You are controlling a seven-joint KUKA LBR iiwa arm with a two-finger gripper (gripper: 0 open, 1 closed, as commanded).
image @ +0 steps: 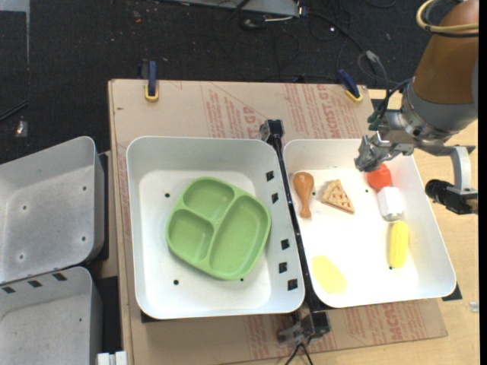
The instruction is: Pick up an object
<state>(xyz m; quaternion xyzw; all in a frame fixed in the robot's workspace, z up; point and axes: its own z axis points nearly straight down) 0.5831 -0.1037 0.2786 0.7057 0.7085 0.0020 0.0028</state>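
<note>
My fingers, their state impossible to tell, hang beside the small orange-red toy in the right white bin.

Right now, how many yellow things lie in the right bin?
2. The yellow corn cob lies near the bin's right wall, below a white block. The flat yellow piece lies near the front left corner. The gripper may hide something under it.

A broad orange band is seen on the arm, ringed above by a pale hoop. Grey metal housing is shown below it, and thin dark cables are routed toward the dark gripper.
</note>
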